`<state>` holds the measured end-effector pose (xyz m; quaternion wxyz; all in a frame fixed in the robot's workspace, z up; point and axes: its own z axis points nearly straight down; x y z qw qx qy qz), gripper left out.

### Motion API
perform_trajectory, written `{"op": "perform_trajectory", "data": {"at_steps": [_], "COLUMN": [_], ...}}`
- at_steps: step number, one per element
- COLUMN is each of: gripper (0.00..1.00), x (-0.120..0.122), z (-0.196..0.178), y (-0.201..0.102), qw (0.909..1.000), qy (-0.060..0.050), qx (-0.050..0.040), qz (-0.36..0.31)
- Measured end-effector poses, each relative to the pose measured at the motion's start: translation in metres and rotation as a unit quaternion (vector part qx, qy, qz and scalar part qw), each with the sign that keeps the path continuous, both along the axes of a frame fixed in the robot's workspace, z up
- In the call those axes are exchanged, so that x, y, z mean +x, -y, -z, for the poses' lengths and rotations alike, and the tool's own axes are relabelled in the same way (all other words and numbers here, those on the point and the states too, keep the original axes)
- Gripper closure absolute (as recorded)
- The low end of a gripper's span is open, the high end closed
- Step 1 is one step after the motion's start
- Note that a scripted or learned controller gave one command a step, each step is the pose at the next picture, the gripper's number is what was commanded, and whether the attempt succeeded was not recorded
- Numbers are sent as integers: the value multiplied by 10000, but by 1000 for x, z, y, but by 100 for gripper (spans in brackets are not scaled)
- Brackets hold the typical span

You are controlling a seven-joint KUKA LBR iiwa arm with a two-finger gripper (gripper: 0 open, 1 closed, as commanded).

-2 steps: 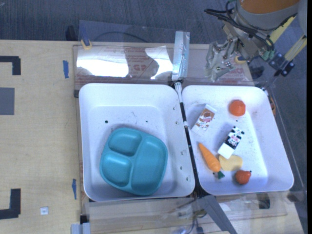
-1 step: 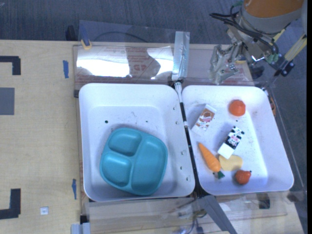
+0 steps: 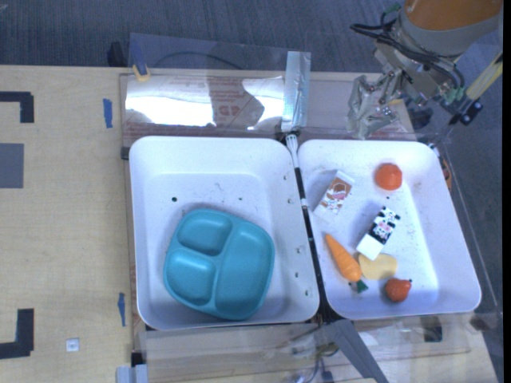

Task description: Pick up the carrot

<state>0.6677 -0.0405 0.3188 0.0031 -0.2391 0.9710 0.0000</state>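
Observation:
The carrot (image 3: 343,258) is orange with a small green tip and lies slanted near the front left of the right bin (image 3: 447,214). My gripper (image 3: 374,112) hangs beyond the far rim of that bin, well away from the carrot, with its fingers spread apart and nothing between them. The orange band of the arm (image 3: 451,5) is at the top right.
In the right bin with the carrot lie a small white carton (image 3: 335,195), an orange ball (image 3: 389,176), a black-and-white carton (image 3: 378,234), a yellow piece (image 3: 379,266) and a red strawberry (image 3: 398,290). The left bin (image 3: 152,174) holds a teal divided plate (image 3: 219,263).

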Motion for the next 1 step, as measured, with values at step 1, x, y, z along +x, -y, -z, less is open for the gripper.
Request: {"op": "perform_trajectory", "data": {"at_steps": [1], "gripper": [100], "x": [0], "z": [0], "y": [-3], "qw": [9993], "qy": [2], "qx": [-3], "qz": [-370]}}
